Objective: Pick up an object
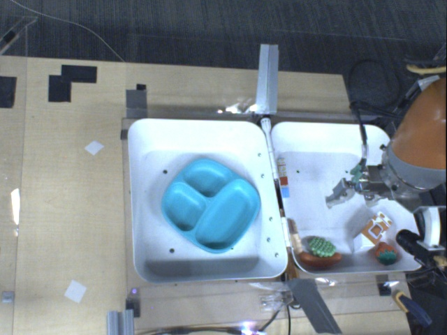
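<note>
A: Object to be picked: none has been singled out, but three candidates are seen in the right bin. A green-topped item on a red base is lodged in the near-left corner, a small white-and-orange box is set toward the near-right, and a small orange-and-green piece is placed just beside the box, nearer the front wall.

B: And the end effector?

A: The end effector is hung over the middle of the right bin, pointing toward the view's left. Nothing is seen between its fingers. Whether they are spread or closed cannot be told at this size.

B: Which way is the nearest object lying from it?

A: The box is judged nearest, lying toward the near-right of the end effector and close under the wrist. The green-topped item lies toward the front wall, slightly left, with its long axis run roughly along that wall.

B: What of the left bin?

A: A blue divided tray is held there, well apart from the arm.

B: So the grasp is not yet made?

A: It is judged not yet begun; a move toward the front wall would be needed.
</note>
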Robot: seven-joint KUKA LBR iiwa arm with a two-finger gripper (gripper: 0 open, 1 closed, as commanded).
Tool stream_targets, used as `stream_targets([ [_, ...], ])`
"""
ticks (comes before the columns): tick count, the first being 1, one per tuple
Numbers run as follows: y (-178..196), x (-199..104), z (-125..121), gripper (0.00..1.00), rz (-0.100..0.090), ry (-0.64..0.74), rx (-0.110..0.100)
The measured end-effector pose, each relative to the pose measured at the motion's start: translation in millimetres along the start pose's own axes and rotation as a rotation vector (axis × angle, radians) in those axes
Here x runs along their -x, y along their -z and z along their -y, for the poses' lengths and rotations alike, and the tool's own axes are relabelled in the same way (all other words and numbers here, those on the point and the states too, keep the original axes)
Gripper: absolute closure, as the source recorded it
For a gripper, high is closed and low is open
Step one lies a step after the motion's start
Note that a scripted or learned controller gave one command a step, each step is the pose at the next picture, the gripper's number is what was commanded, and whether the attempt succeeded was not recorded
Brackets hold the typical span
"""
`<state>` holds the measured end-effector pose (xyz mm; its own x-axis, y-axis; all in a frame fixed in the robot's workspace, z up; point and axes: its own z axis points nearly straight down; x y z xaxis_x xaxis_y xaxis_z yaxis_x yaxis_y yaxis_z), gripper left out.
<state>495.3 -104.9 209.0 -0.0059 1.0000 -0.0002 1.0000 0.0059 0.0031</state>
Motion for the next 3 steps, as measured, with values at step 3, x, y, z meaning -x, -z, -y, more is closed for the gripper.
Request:
stream_targets([
  [3,-7,101,-51,0.00,0.002,0.174,0.003],
])
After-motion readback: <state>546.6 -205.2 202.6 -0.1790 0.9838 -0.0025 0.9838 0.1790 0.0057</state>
